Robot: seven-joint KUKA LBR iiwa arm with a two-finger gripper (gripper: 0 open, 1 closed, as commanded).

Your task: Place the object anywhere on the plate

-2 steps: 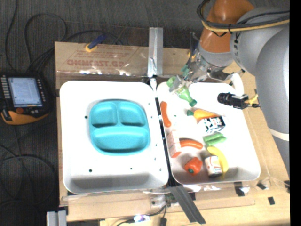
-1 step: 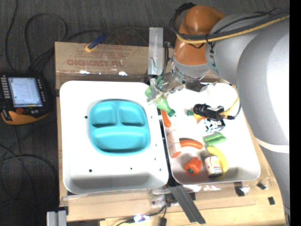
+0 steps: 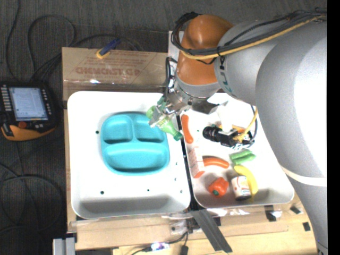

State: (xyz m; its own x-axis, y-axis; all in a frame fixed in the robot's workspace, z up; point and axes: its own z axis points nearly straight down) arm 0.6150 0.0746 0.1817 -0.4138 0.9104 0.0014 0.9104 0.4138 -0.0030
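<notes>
The blue plate (image 3: 133,155) with three compartments lies in the left white bin (image 3: 85,195). My gripper (image 3: 163,113) hangs over the plate's far right corner, close to the wall between the two bins. It is shut on a pale green object (image 3: 171,129), which sticks out down and to the right of the fingertips, above the plate's right rim. The wrist hides the top of the object.
The right bin (image 3: 276,190) holds a long orange piece (image 3: 185,127), a carrot (image 3: 215,162), a green pod (image 3: 241,155), a banana (image 3: 248,177), a red pepper (image 3: 217,186) and a small jar (image 3: 240,188). A cardboard box (image 3: 114,68) sits behind the left bin.
</notes>
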